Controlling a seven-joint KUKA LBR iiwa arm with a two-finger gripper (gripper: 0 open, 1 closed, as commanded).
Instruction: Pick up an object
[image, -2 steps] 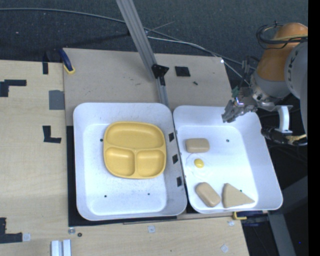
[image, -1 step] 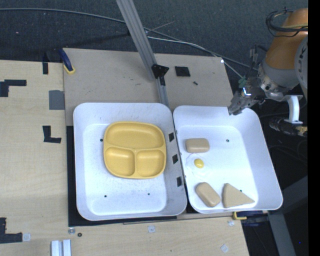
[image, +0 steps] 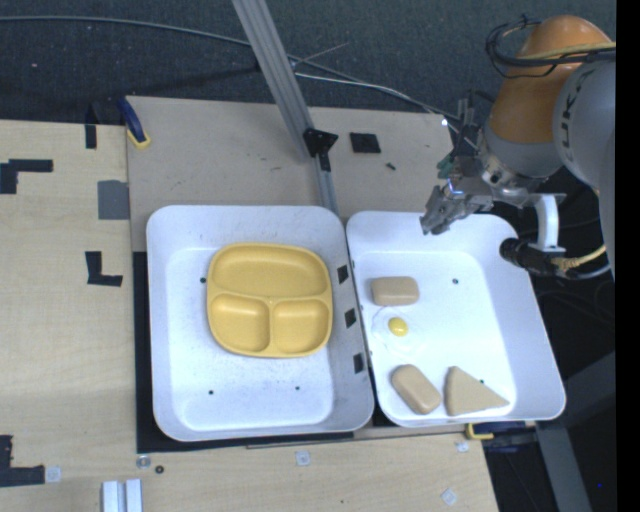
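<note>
The gripper (image: 440, 217) hangs over the right bin's (image: 520, 300) far edge, its grasp impossible to tell. Descending there risks hitting the rim, missing the bread roll (image: 394, 291).

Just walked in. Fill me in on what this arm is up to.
The arm's gripper hangs over the far edge of the right bin, holding nothing. In that bin lie a tan block, a small yellow piece, a tan oval and a tan wedge. The left bin holds a yellow divided plate.
</note>
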